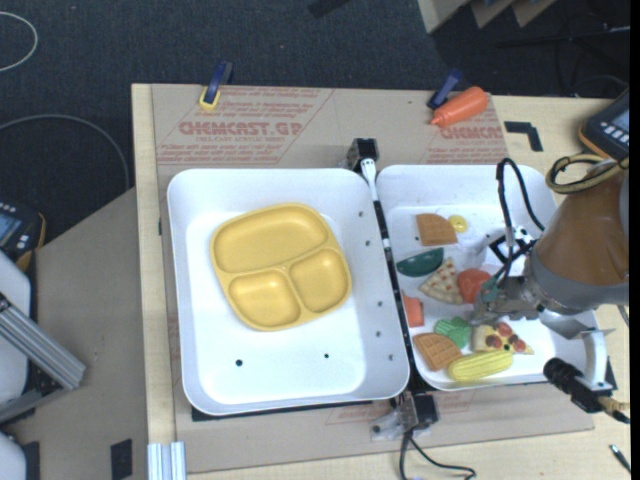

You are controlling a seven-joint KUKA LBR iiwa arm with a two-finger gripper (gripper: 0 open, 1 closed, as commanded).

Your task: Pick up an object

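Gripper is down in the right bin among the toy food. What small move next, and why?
Probably a short straight lift to test the grasp. The gripper sits low in the right bin among crowded toy food, beside the red piece and above the yellow corn; a hold is not visible.

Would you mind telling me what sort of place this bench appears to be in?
Most likely a robotics lab test bench: two shallow white bins sit clamped on a brown board, a yellow three-compartment plastic tray lies in the left one, small toy food pieces in the right, under the grey arm's gripper.
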